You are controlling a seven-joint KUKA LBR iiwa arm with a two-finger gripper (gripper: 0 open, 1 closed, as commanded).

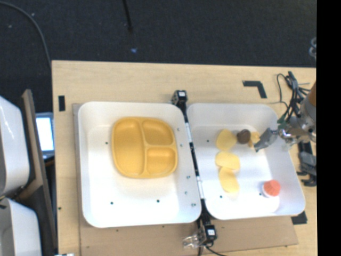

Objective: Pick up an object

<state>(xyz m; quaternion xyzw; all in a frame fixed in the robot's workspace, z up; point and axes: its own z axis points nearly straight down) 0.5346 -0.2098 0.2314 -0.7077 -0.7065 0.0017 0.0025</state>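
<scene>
I see the hand (261, 143) in the right bin (282, 209), grip state unclear, beside smooth yellow slices (228, 161) and a brown ball (243, 136).

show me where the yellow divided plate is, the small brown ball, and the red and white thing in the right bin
Yellow divided plate (144, 146), camera view, on the ridge where its compartments meet.
Brown ball (243, 136), camera view, on its top.
Red and white thing (272, 188), camera view, on its red top.

Even, fairly bright overhead light washes out the two shallow white plastic bins (133, 217), hiding their surface detail. Shadows are soft and faint. The whole picture is slightly blurred and grainy, while the dark floor (213, 20) above stays dim.
</scene>
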